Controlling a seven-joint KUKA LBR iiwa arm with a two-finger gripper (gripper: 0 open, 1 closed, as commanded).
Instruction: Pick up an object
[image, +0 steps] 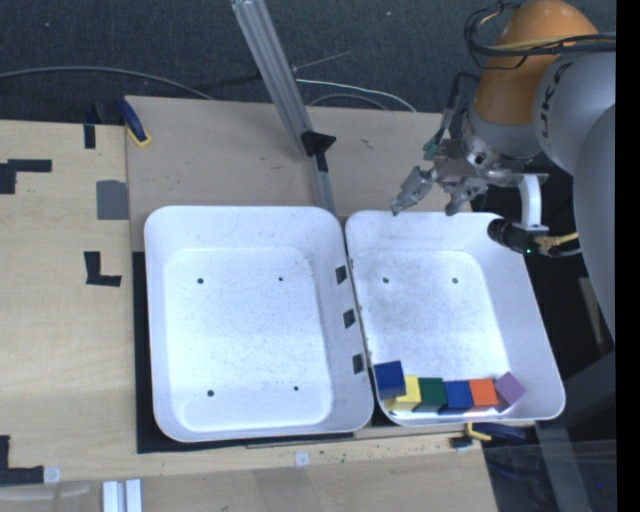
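I see the arm (560, 90) cut off at the right edge. Its gripper (428, 200) hangs over the right bin's (520, 300) far rim, fingers spread wide, holding nothing. Coloured blocks (445, 392) crowd that bin's near edge, partly overlapping, so I can't count them surely.

blocks (445, 390): blue, yellow, green, blue, orange, purple; touching in a row
place: right bin's (520, 300) near edge, lower right of frame
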